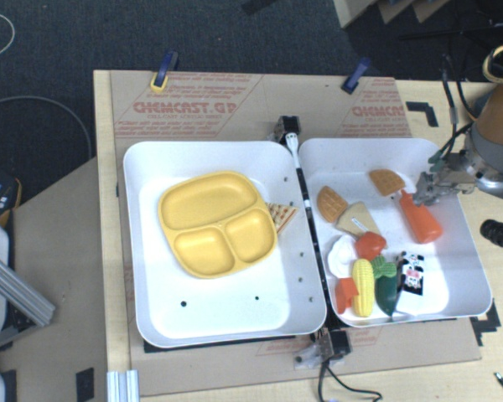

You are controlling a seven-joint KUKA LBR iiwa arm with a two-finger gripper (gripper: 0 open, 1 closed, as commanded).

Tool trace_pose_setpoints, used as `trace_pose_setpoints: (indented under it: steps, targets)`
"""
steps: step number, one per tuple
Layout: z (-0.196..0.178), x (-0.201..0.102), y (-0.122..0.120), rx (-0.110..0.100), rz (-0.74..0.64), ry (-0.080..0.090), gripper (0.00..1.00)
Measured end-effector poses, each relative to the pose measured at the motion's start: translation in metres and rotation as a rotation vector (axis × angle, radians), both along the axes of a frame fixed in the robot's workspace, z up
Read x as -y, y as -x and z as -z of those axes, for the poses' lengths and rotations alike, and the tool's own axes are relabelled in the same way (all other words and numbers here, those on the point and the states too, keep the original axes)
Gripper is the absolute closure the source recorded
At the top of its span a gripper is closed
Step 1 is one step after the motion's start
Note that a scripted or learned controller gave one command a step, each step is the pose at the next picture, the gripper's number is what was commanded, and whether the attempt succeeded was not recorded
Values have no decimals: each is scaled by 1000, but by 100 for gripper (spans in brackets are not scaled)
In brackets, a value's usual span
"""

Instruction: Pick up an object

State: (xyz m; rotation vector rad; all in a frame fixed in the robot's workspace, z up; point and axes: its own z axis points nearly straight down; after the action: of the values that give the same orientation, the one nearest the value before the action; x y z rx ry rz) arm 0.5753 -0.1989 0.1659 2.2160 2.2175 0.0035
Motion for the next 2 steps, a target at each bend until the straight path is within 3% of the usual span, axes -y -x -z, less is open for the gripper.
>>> trace_pose_setpoints:
  steps: [1, 2]
  targets:
    - [-54, 0, -2, 2, -1, 0, 100]
    - [-65, -55, 5, -7, -5, -6, 100]
